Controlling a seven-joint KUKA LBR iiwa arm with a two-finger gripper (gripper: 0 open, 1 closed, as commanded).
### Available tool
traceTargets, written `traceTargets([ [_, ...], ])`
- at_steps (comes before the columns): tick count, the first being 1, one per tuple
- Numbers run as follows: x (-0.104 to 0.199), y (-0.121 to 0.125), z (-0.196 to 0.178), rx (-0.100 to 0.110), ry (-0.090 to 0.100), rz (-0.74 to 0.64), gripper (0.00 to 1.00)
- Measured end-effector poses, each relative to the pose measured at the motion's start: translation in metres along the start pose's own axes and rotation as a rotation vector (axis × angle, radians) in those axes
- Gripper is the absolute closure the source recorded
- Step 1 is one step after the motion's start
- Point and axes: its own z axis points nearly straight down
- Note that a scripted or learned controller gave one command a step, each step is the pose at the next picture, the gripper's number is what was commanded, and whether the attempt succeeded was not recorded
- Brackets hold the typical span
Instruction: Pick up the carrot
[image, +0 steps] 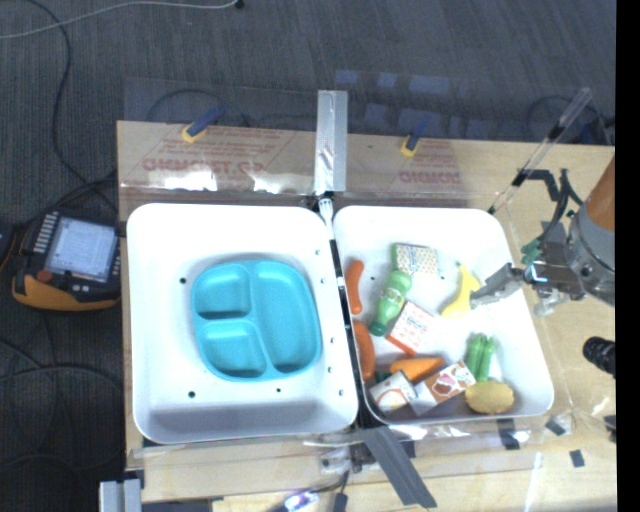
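Two white bins sit side by side on the bench. The left bin (160, 330) holds a big blue tray (257, 318) with three sections. The right bin (520, 300) is full of toy food. The grey arm (600, 250) comes in from the right, and its gripper (492, 290) hangs low over the right side of that bin, next to a yellow banana (459, 292). Nothing is seen between its fingers, and I cannot tell if they are spread or pressed together. A green bottle (390, 300) lies tilted near the middle of the bin, with a speckled packet (416, 260) just above it. An orange and white box (411, 328) lies below the bottle. The carrot (418, 368) lies flat near the front of the bin, just below that box and well away from the gripper. Near the carrot are a small carton (395, 390), a brown potato (489, 397) and a green vegetable (480, 354). A thin red sausage (353, 285) lies along the left wall of the bin.
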Motion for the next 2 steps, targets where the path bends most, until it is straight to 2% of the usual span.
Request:
traceTargets([
  [1, 0.068, -0.008, 0.143, 0.002, 0.004, -0.244, 0.0],
  [2, 0.058, -0.003, 0.19, -0.011, 0.0, -0.481, 0.0],
])
